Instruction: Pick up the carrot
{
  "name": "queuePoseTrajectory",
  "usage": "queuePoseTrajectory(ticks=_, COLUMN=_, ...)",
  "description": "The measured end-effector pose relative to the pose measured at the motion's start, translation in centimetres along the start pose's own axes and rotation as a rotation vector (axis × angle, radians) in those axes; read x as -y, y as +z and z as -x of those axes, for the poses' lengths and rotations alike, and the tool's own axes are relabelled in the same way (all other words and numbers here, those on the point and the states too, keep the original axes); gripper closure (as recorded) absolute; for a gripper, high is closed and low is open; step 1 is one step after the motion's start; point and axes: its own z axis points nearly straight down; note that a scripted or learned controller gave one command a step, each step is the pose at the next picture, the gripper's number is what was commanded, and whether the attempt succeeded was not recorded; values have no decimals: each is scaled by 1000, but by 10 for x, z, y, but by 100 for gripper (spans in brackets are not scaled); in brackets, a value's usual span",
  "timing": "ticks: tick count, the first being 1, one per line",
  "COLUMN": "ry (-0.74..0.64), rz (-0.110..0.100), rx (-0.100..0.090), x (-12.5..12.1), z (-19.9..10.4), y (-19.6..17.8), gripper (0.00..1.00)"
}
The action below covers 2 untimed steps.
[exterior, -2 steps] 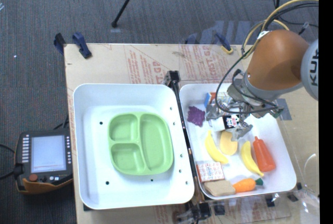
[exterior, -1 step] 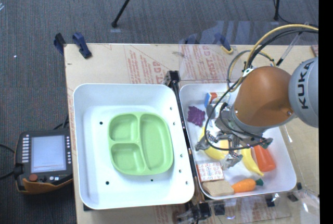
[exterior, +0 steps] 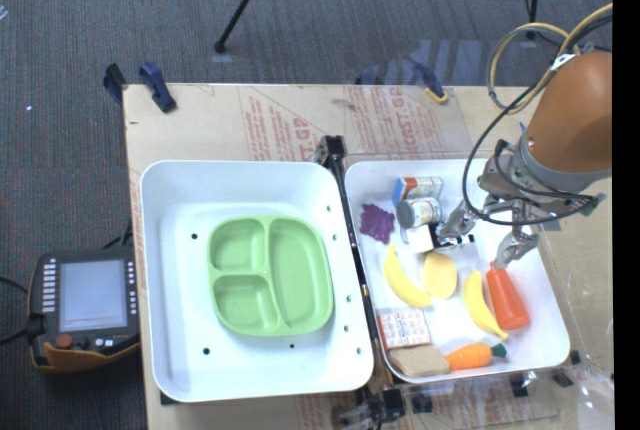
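My pincer [exterior: 487, 236] hangs spread open, grasping nothing, over the middle of the right bin [exterior: 556, 333]. The carrot [exterior: 468, 356] lies flat by that bin's near edge, just beside the near tip of 1 banana [exterior: 481, 304].

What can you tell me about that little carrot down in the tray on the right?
The carrot looks like a small plastic toy: a smooth orange body with a green leafy tip at its right end. It lies flat, roughly sideways, against the near edge of the right bin. Its left end meets a tan slice of bread, and the lower tip of a banana ends just above its green end. The gripper is farther back, not on it.
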Motion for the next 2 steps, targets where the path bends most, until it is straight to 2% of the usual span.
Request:
queuePoseTrajectory(ticks=1, ry=-58, rz=16, rx=-6, x=-31, z=-59, y=50, gripper=0)
queuePoseTrajectory(ticks=2, ry=-126, rz=-3, rx=26, x=-67, z=-75, y=79, gripper=0)
